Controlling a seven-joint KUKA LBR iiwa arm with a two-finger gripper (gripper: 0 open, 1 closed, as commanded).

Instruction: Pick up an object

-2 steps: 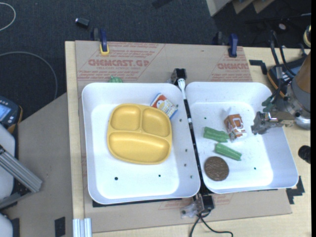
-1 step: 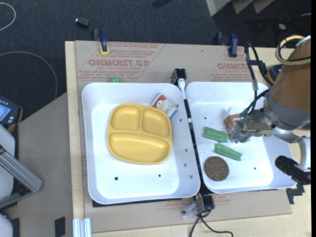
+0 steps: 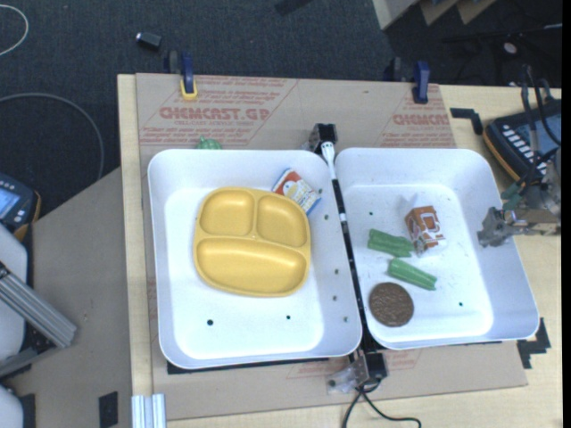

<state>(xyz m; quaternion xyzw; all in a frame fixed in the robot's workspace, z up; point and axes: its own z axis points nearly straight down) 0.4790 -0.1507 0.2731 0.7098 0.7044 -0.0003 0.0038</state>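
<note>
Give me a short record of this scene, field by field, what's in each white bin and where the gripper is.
left bin: yellow three-compartment plastic plate; small orange and blue packet at the plate's far edge
right bin: two green bean-shaped pieces; round brown cookie; small orange and white box
gripper: at the right bin's right rim, holding nothing visible

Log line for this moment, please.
end effector: right bin rim, holding nothing | right bin: brown disc, green pieces, orange packet | left bin: yellow tray
</note>
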